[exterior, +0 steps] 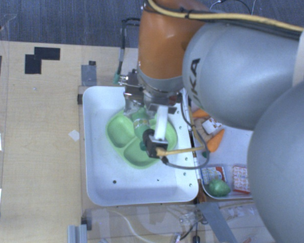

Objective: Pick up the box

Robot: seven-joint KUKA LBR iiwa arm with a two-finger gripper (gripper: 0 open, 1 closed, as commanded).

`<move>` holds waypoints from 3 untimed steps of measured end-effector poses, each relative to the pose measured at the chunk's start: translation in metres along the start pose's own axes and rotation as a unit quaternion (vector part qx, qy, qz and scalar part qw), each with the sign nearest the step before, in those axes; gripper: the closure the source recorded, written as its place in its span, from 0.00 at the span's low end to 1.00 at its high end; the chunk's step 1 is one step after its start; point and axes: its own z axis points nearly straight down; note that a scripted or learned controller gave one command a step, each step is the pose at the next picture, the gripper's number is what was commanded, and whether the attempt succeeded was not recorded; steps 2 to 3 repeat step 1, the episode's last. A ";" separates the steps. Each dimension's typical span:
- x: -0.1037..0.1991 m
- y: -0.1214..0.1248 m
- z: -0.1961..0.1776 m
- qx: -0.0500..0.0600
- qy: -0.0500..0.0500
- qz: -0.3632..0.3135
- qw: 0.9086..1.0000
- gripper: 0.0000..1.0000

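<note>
A view from above showed a pale wooden bench (40, 151) carrying two shallow white bins side by side. A large grey robot arm (243, 70) with an orange band (162, 39) above its wrist reached in from the right and covered much of the right bin (232, 148).

The gripper (140, 114) hung over the left bin (99, 186), just above or touching a light green divided plate (122, 129) that lay near the middle of that bin. The wrist blocked the tip of the claw, so it could not be told whether the claw was spread or pressed together, or whether it was truly in contact with the plate. Nothing could be seen held in it.

The box (241, 178), a small carton with red and white print, lay flat near the front edge of the right bin, well apart from the gripper and partly under the arm's grey bulk. Just to its left lay a second small printed pack (214, 174), and a rounded green object (219, 188) rested against that pack's front edge. Farther back in the same bin, close to the wall shared by the bins, were an orange carrot-like piece (216, 139) and a small white item (209, 126), almost touching.

Black angular marks (40, 59) sat on the bench to the far left of the bins.
</note>
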 end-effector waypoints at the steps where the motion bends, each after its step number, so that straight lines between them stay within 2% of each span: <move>1: -0.016 -0.036 -0.010 0.000 0.000 0.122 0.993 1.00; 3: -0.016 -0.036 -0.010 0.000 0.000 0.122 0.993 1.00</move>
